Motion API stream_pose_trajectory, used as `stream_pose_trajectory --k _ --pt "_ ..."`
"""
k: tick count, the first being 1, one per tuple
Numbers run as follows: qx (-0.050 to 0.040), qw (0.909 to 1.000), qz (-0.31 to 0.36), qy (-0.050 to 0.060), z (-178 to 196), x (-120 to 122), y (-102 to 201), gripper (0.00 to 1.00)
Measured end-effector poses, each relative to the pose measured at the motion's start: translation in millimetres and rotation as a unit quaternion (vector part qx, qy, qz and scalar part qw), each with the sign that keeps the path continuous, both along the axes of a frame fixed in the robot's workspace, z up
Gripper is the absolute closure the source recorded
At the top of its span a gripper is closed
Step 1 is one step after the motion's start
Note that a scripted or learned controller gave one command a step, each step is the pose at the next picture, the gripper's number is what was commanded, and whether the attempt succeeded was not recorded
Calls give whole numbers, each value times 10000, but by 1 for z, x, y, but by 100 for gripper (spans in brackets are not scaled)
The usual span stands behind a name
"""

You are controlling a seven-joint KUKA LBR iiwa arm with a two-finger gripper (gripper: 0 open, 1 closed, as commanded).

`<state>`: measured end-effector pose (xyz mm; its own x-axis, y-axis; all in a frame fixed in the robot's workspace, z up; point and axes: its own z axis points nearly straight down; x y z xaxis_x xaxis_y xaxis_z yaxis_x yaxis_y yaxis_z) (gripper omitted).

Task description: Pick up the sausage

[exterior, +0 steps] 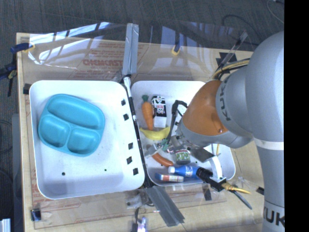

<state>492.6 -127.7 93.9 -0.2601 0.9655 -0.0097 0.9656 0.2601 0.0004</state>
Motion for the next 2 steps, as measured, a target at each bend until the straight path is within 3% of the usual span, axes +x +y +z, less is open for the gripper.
stream_pose_trajectory --k 1,2 --pt "26 10000 35 2 9 1 3 100" --pt "45 9984 570 13 116 31 47 100"
